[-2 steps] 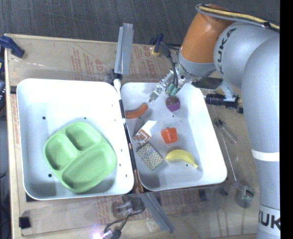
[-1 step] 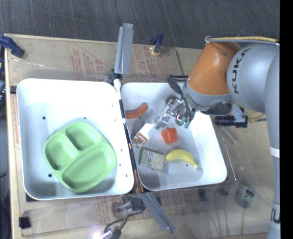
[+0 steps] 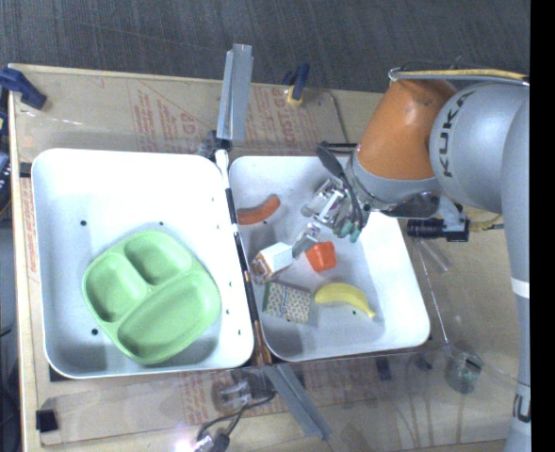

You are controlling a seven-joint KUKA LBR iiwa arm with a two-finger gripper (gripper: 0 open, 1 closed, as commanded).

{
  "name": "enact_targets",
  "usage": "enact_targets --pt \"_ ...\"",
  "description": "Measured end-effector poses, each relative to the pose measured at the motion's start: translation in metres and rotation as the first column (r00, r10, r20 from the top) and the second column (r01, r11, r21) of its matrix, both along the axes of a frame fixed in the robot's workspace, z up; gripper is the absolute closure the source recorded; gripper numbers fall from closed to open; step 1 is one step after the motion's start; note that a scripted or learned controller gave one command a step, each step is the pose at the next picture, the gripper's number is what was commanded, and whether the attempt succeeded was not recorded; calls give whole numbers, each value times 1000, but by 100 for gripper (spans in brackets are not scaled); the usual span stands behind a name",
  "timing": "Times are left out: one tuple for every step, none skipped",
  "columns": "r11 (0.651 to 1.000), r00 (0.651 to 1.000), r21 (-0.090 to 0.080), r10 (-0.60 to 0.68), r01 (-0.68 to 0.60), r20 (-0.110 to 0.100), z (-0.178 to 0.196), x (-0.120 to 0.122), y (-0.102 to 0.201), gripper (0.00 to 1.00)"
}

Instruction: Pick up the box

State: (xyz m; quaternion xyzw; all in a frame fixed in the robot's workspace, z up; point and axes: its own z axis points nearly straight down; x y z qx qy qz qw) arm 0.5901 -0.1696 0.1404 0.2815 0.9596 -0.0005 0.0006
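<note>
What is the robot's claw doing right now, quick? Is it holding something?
Claw: hanging in the right bin beside the box and the orange cup; open or shut cannot be told, and nothing is seen held.

box (image 3: 274, 258) | white, brown end | lying tilted | right bin

Both bins, left (image 3: 51, 252) and right (image 3: 399, 281), appear as smooth white plastic with a slight sheen. The divided plate (image 3: 150, 295) is matt green plastic. The surface (image 3: 117, 111) is unfinished plywood bearing printed red marks. The arm (image 3: 475, 149) has a smooth grey casing with a glossy orange band (image 3: 404, 135); the hand (image 3: 326, 217) looks like bare metal. The box (image 3: 275, 258) appears to be white card. The banana (image 3: 345, 298) looks like glossy yellow plastic.
</note>
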Motion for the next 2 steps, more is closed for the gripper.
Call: enact_targets --pt "984 984 -26 -174 175 27 -29 -16 25 0" --pt "915 915 1 -403 403 1 -48 -3 48 0"
